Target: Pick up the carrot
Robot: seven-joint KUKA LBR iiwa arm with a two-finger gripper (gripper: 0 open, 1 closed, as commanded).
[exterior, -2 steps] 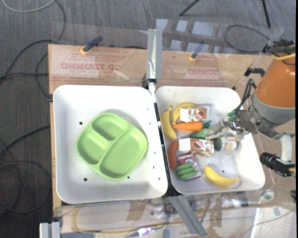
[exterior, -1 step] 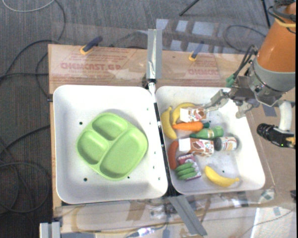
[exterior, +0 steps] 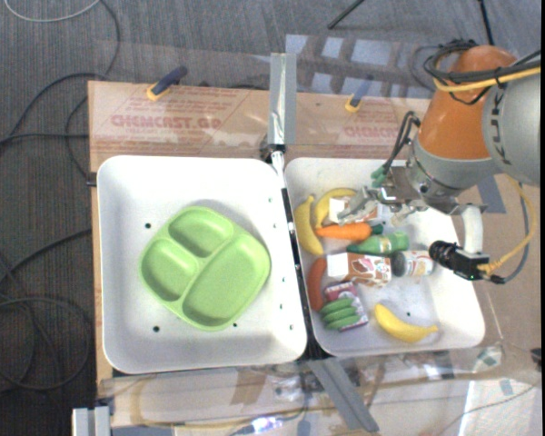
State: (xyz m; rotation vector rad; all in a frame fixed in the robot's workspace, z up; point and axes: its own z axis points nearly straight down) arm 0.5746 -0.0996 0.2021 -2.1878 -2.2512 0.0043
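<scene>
Looking down on two shallow white bins side by side, both of smooth moulded plastic with rounded corners. The left bin (exterior: pixel 118 334) holds a glossy green divided plate (exterior: pixel 206 267) with three compartments and soft, lobed edges.

The right bin (exterior: pixel 463 330) is crowded. The carrot (exterior: pixel 343 232) lies near the middle of its upper half — a smooth orange taper, lying roughly level, thick end towards the right. A curved yellow banana (exterior: pixel 303 226) lies just left of it along the bin's left wall. Just below the carrot lies a green bottle (exterior: pixel 381 242), and under that a small printed carton (exterior: pixel 368 268). A second banana (exterior: pixel 403 325) lies near the lower right corner. A ribbed green pea pod (exterior: pixel 340 313) lies at the lower left.

The grey arm with its orange band (exterior: pixel 463 107) comes in from the right. The gripper (exterior: pixel 381 192) hangs over the upper part of the right bin, just above and right of the carrot — its metal parts are tangled against the clutter, so how far the fingers stand apart cannot be told. No object shows clearly between them.
</scene>
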